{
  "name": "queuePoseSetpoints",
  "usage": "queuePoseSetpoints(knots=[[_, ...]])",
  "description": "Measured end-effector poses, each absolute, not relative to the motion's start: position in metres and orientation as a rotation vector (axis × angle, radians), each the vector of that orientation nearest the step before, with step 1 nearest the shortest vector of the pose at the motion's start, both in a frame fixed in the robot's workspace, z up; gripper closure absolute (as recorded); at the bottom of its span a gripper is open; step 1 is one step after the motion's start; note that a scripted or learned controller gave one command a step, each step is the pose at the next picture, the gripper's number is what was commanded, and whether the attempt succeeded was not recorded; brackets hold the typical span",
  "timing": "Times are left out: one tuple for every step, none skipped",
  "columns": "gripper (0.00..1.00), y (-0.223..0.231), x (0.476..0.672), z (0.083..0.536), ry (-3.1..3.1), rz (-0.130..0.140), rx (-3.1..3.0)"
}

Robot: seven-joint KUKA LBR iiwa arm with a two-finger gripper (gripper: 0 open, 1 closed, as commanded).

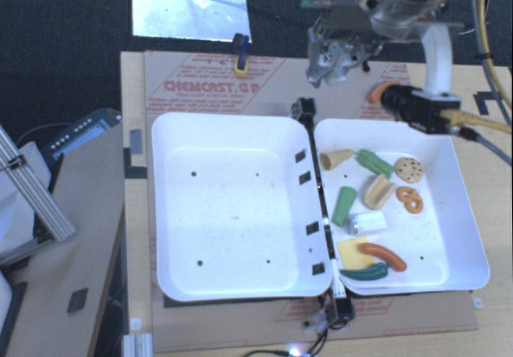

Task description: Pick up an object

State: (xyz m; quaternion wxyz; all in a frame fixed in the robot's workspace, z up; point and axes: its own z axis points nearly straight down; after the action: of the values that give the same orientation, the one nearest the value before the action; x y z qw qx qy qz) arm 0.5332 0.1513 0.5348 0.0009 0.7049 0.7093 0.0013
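Claw raised beyond far edge of right bin, grip state impossible to tell, nothing visibly carried; pick judged not begun, everything left to do; orange sausage by near-left corner, lengthwise roughly along near edge; farther, green cylinder beside left wall, lengthwise near-to-far.
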Motion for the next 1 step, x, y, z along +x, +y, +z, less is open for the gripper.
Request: queuePoseSetpoints(knots=[[1.00,0.1740,0.4843,0.5354,2.231,0.003,2.214]])
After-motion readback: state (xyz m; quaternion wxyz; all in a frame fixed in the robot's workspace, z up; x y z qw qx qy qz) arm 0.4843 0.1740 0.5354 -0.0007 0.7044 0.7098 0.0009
